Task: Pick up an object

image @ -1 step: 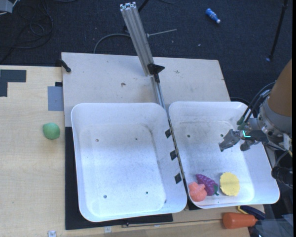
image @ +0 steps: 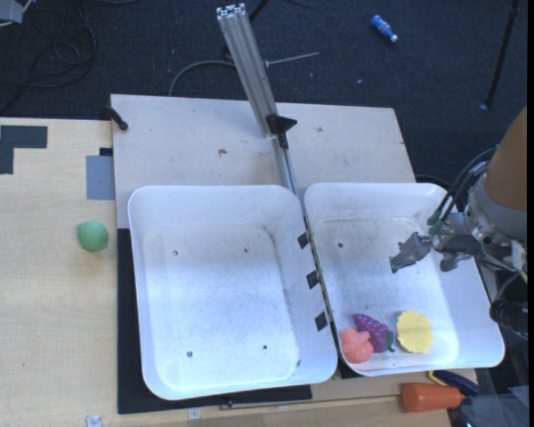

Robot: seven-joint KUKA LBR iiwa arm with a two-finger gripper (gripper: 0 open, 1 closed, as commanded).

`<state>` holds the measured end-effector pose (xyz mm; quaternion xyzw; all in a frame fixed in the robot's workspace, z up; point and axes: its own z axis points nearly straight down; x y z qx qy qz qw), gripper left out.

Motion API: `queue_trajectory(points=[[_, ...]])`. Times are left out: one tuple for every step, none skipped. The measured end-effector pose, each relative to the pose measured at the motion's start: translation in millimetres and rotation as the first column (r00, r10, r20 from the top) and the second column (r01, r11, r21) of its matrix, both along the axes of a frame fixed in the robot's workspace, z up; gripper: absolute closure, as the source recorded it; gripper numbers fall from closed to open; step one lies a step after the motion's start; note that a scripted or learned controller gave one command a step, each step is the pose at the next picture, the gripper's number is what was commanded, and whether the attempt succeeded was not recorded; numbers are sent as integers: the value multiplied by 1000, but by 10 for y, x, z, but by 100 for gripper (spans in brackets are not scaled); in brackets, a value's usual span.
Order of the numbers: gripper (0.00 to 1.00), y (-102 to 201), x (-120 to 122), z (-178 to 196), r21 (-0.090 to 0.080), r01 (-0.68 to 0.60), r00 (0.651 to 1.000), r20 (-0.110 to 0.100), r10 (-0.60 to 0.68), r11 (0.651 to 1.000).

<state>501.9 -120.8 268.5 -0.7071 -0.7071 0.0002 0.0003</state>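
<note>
An orange thing (image: 432, 397) lies at the bottom right of the frame, on the counter (image: 36, 327) just below the right bin (image: 374, 212). Inside that bin, down in its lower corner, sit three small toys close together — an orange-pink one (image: 356, 346), a purple one (image: 372, 329) touching it, and a yellow one (image: 414, 332) just beside. Any of these could be the thing to pick up. The claw (image: 408, 256) hangs above the right bin, higher up in the frame than the toys and apart from them, and nothing is in it; I cannot tell if it is open or closed. So the job looks like it has not really started — the claw would have to go down to the toys and grab one. The toys are packed near the bin wall, which could make grabbing hard. The left bin (image: 160, 212) sits beside it. A green ball (image: 93, 236) rests far left on the counter, and a grey metal bar (image: 249, 60) runs across the top middle.
</note>
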Motion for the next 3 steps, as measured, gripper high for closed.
queue_trajectory(points=[[0, -53, 49, -586, 0, 0, 1000, -4, 0, 1000], [0, -69, 34, -1211, 1, 0, 1000, -5, 0, 1000], [0, -64, 20, -1735, 1, 0, 1000, -4, 0, 1000]])
